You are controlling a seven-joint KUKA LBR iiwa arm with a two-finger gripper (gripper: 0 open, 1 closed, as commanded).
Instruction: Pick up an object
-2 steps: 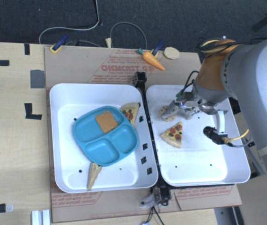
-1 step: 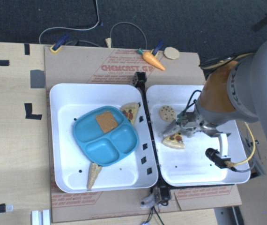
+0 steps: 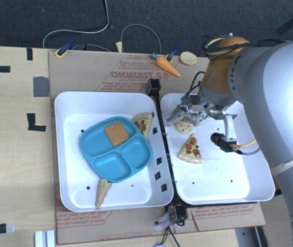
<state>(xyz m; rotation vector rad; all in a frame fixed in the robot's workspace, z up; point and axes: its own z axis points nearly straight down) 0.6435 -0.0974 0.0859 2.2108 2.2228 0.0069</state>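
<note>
Cardboard covers the counter [image 3: 131, 73] under two white bins. Low in the right bin's [image 3: 249, 189] far left corner, the tool [image 3: 190, 112] hangs just over a cookie [image 3: 183, 125]; its finger state I cannot tell. A pizza slice [image 3: 190, 150] lies near, with bare floor toward the near right rim.

In the left bin [image 3: 67, 153] lies a tray [image 3: 116, 149]; the right bin [image 3: 254, 181] holds a pizza slice [image 3: 190, 150].
</note>
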